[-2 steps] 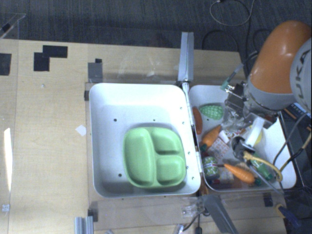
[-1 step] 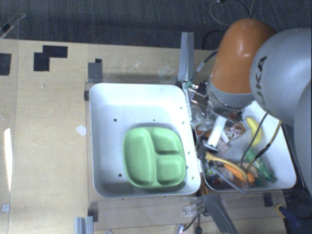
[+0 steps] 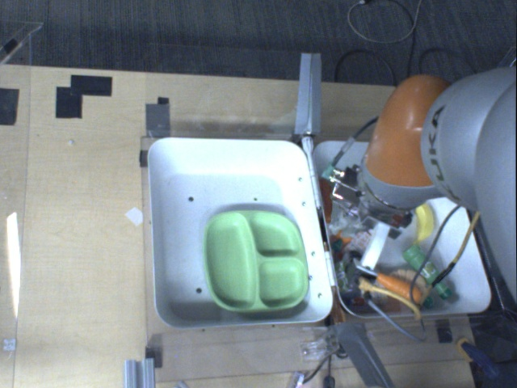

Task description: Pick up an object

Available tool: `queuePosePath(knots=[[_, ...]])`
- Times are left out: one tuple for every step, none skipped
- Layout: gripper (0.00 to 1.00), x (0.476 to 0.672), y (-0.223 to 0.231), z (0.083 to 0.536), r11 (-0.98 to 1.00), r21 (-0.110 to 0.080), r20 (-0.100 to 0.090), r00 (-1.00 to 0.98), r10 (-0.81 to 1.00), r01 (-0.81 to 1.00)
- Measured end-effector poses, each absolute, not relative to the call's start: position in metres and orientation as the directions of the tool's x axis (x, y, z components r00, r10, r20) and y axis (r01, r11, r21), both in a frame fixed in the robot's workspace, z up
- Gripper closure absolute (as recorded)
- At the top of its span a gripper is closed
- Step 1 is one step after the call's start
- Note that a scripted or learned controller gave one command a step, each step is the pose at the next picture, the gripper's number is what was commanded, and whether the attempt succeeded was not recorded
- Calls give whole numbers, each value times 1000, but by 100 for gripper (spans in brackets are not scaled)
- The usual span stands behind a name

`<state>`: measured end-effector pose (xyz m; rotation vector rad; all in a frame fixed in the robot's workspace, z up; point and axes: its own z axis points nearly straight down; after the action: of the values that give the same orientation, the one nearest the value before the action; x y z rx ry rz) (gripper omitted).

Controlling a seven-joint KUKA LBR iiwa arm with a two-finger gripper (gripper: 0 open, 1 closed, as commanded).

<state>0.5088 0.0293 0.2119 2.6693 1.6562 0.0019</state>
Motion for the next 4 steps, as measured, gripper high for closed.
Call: queuePosePath(knots=[[100, 583, 63, 219, -597, 1, 2, 597, 802, 802], [100, 577, 123, 226, -679, 0, 1, 679, 734, 734], [100, 565, 74, 185, -855, -1, 1, 855, 519, 519], [100, 500, 143, 248, -949, -2, 3, 949, 314, 314]])
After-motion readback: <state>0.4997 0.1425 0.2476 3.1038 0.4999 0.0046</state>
